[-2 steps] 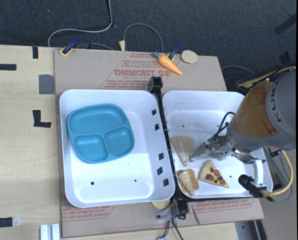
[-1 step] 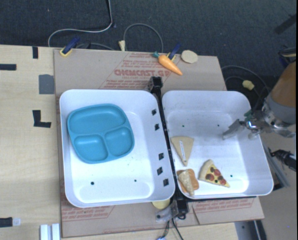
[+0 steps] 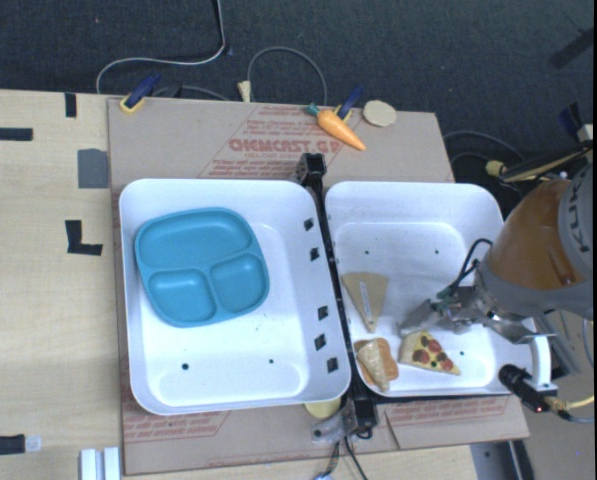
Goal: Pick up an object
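In the right bin lie a pale cheese wedge, a bread roll at the front left corner, and a pizza slice near the front wall. My gripper reaches in from the right, low over the bin floor just above the pizza slice and right of the cheese wedge. Its grey fingers point left, with nothing visibly between them. The arm's orange band hangs over the bin's right side and hides that wall.
The left bin holds a blue divided plate. A toy carrot and a tan disc lie on the cardboard behind the bins. Black clips run along the divider between the bins. Cables lie at the back.
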